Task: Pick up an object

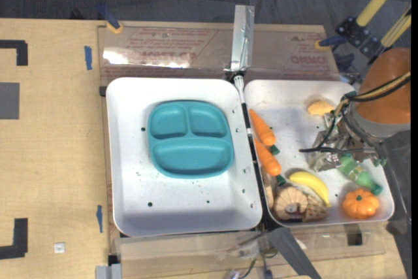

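Left bin (pixel 124 160): teal divided plate (pixel 190 138) at centre. Right bin (pixel 287 101): two carrots (pixel 264 140) along left wall, banana (pixel 311 185) and round brown item (pixel 297 204) at front, pumpkin (pixel 360 203) in front right corner. Gripper (pixel 336 147) low by green object (pixel 356 170); finger state unclear amid clutter.

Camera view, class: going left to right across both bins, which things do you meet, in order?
Teal tray → carrots → banana → pumpkin
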Tool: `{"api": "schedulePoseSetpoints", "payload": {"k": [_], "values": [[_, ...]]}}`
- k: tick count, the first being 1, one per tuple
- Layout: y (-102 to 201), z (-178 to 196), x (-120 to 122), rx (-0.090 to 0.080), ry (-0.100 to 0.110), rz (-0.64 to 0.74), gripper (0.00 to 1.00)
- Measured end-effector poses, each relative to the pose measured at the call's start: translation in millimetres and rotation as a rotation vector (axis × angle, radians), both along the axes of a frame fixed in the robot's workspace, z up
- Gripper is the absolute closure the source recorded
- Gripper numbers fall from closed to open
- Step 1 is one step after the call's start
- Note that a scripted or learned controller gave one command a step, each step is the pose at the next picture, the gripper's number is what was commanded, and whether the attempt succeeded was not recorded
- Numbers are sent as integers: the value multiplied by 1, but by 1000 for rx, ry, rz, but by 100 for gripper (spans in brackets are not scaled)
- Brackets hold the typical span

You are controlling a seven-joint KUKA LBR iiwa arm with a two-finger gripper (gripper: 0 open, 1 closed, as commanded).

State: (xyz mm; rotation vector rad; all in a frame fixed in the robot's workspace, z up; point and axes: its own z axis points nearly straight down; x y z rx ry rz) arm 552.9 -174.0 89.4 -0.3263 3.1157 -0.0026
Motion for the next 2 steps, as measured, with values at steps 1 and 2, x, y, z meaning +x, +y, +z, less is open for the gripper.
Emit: {"api": "schedulePoseSetpoints", "payload": {"k": [1, 2], "values": [[-45, 1, 87, -1, -2, 113, 100], [18, -1, 117, -1, -4, 260, 100]]}}
